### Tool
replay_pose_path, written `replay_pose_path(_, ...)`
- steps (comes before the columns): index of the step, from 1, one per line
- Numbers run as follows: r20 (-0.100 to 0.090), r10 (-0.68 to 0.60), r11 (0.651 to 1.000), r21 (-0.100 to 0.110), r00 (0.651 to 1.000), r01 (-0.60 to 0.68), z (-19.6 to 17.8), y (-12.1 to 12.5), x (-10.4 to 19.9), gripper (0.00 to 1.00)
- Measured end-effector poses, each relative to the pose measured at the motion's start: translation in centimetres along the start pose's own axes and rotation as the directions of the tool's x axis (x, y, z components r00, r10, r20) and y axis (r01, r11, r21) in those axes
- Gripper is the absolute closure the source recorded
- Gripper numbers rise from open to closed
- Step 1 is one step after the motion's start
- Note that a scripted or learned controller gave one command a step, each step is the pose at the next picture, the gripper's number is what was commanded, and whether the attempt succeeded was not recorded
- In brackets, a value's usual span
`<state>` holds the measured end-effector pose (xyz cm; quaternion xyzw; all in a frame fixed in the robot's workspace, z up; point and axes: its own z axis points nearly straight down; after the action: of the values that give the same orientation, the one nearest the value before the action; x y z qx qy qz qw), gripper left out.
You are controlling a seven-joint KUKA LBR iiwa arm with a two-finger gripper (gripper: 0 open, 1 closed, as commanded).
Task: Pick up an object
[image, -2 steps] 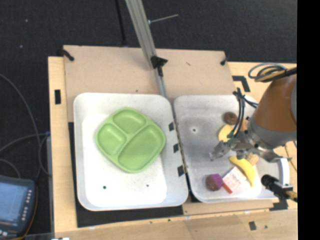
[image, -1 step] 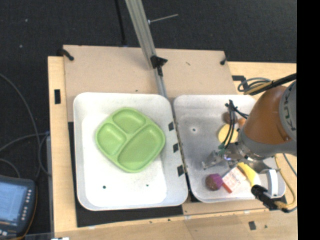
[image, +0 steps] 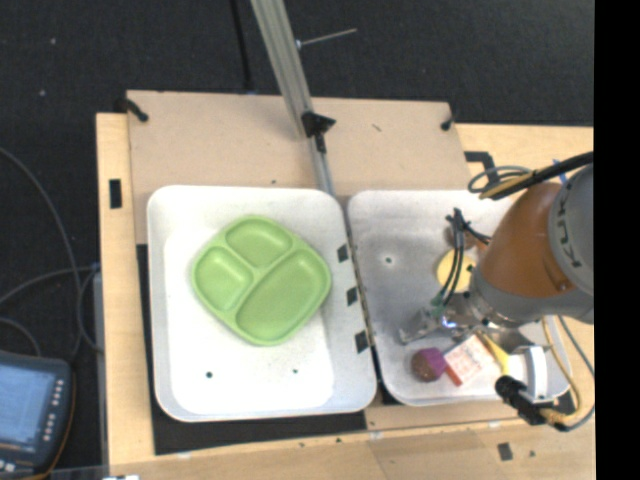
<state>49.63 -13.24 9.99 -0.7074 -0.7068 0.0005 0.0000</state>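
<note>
Hand (image: 425, 330), grip state unclear, hovers near purple object (image: 428, 365) and red-white packet (image: 465, 360), lettering unreadable.

Divided plate (image: 262, 280) in left bin (image: 165, 298)

bins: 2 white (image: 165, 298) (image: 385, 238) | green divided plate: 1 (image: 262, 280) | purple round object: 1 (image: 428, 365) | red-and-white packet: 1 (image: 464, 361) | yellow item, partly hidden: 1 (image: 447, 266)

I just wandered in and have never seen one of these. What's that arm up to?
The grey and orange arm is reaching down into the right bin, its gripper low among small items: a purple ball, a red and white packet. Nothing looks lifted yet. The left bin holds a green divided plate.
</note>
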Motion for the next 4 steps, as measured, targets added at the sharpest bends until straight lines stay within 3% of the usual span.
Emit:
replay_pose_path(1, 0.001, 0.005, 1.0, -0.006, 1.0, -0.005, -1.2, 0.2, -0.1, 1.0)
replay_pose_path(3, 0.002, -0.004, 1.0, -0.009, 1.0, 0.004, -10.9, 0.5, -0.6, 1.0)
replay_pose_path(4, -0.001, -0.008, 1.0, -0.004, 1.0, 0.008, -11.4, 2.2, 3.9, 1.0)
